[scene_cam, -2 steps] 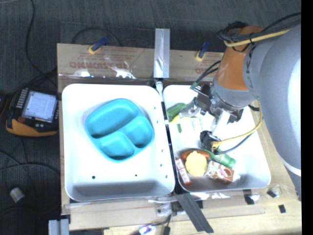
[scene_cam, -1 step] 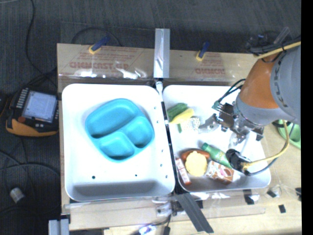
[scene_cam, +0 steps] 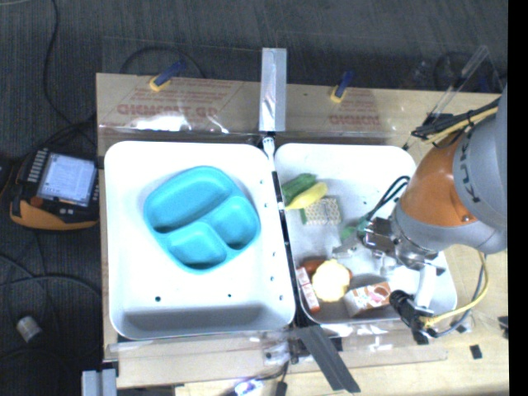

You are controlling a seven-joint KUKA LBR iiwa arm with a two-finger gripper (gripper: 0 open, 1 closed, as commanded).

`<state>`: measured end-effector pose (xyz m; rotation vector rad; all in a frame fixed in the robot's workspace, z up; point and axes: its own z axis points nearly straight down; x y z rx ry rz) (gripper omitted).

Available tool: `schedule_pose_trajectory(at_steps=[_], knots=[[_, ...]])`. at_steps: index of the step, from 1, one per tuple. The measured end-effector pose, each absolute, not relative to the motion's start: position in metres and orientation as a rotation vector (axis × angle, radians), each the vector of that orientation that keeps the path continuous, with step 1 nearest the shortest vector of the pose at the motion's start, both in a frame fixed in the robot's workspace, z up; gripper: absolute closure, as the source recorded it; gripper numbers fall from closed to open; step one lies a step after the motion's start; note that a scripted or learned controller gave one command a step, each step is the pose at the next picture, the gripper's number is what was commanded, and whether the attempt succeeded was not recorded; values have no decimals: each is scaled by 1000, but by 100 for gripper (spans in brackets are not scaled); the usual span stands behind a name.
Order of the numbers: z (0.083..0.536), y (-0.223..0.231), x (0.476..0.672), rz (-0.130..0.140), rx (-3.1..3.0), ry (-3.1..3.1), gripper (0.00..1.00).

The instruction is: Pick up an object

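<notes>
My gripper (scene_cam: 365,234) hangs low inside the right bin (scene_cam: 363,157), at the end of the grey and orange arm (scene_cam: 445,200) that comes in from the right. It is just right of a pale meshed pad (scene_cam: 322,212) and above a round yellow fruit (scene_cam: 331,280). A green and yellow item (scene_cam: 301,190) lies at the bin's upper left. A red packet (scene_cam: 306,285) sits against the left wall beside the fruit. Close under the wrist, a small red and white carton (scene_cam: 367,297) lies near the front wall.
The left bin (scene_cam: 132,304) holds a large blue divided tray (scene_cam: 200,217). A metal post (scene_cam: 273,89) stands behind the wall between the bins. Cables (scene_cam: 450,316) loop near the right bin's front right corner. A handheld device (scene_cam: 62,184) lies on the floor to the left.
</notes>
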<state>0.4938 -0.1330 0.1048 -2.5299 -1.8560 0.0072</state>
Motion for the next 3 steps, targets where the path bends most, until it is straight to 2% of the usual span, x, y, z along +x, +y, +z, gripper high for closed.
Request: schedule_pose_trajectory(at_steps=[1,2,3], knots=[[242,-107,530,8,-2468,-1943,0],[183,-84,590,9,-2454,-1961,0],[102,-106,600,6,-2406,-2018,0]])
